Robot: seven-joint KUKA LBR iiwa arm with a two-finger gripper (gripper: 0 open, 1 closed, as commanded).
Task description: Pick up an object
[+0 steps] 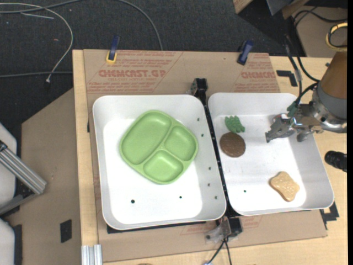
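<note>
In the right bin [259, 203] lie a small green leafy piece [234, 125], a round brown disc [233, 144] just below it, and a tan cracker-like piece [284, 185] near the front right. My gripper [282, 128] hangs over the bin's upper right part, to the right of the green piece and brown disc and apart from both. Nothing shows between its dark fingers. The arm comes in from the right edge.
The left bin [110, 203] holds a green three-compartment plate [159, 146]. Both bins rest on a cardboard sheet [138, 70] with blue clamps at the back. A black clip [199, 86] sits between the bins at the rear.
</note>
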